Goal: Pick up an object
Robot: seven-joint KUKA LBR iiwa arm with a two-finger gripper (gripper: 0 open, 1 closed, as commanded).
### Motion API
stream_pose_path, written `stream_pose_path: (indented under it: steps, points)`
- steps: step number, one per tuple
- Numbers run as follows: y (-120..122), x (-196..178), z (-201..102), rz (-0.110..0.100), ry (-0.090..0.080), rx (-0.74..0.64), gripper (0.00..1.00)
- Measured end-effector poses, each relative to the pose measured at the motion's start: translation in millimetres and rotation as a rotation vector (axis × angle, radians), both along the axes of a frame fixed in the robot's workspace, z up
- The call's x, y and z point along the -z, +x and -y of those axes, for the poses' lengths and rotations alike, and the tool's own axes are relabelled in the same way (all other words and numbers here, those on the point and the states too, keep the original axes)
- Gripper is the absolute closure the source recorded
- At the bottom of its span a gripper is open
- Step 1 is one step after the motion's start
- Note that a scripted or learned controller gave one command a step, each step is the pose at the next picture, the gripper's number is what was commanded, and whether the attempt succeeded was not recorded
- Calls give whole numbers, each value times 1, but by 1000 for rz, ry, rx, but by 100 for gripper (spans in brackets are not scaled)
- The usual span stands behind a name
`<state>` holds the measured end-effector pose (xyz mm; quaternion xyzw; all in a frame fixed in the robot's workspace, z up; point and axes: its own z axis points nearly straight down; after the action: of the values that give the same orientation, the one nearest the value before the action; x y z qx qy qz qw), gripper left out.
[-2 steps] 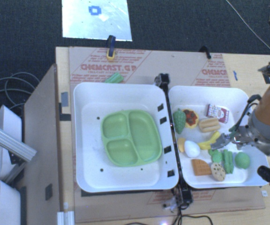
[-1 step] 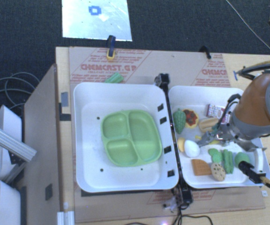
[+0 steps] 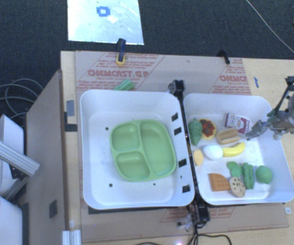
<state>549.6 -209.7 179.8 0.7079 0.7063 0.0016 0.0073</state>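
Two shallow white bins are set side by side on the bench, a hinge-like black strip running between them. The left bin is occupied by a green compartment tray, which lies flat near its middle with all three wells bare. The toy food is crowded into the right bin, so any pick has to be made there: a red-and-white carton, a hot-dog bun, a banana, a white egg, a dark green cone-shaped vegetable, a pizza slice, an orange cracker, a cookie and several green vegetables are seen lying close together, some touching. The gripper is reached in from the right at a low slant, its tip poised just beside the carton and above the banana, apparently so that one of those pieces can be approached from the open side of the pile. Nothing is seen between its fingers. Whether they are spread or closed cannot be told at this size. No object is judged to be lifted yet.
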Motion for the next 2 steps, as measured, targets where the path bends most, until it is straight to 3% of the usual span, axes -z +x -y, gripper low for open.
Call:
stream_pose_path:
  steps: [1, 2]
  points:
    - [17, 100, -11, -13, 9, -8, 0]
    - [-14, 96, -55, -15, 10, -8, 0]
